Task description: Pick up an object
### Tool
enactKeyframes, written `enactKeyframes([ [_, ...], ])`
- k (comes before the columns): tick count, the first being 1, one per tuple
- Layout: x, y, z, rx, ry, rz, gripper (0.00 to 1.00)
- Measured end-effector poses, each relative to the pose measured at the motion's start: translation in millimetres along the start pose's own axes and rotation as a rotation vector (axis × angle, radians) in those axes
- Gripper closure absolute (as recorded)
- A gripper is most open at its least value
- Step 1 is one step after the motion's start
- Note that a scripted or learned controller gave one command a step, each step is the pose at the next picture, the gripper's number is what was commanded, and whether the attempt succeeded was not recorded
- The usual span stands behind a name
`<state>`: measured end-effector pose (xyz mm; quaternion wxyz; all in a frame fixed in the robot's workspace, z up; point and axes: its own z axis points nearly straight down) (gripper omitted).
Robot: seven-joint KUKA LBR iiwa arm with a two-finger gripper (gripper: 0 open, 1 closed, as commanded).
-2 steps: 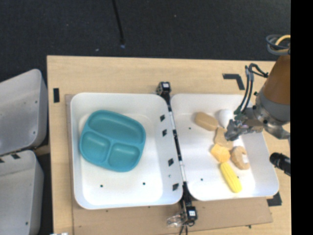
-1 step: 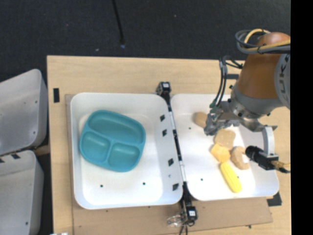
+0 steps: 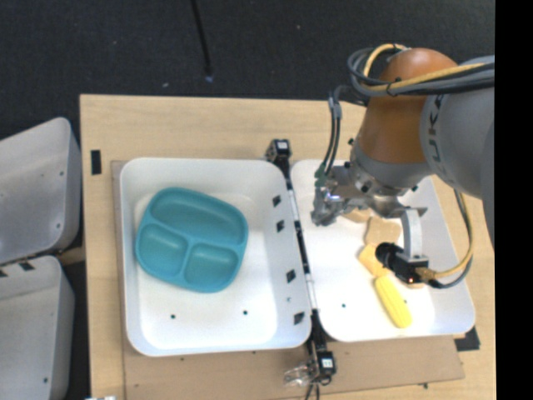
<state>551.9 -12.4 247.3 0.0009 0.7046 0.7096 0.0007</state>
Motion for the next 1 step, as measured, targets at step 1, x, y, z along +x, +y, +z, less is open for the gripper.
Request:
enactKeyframes([
  [1,46.0,24.6,4.4,0.0,0.001,0.001,1.0],
])
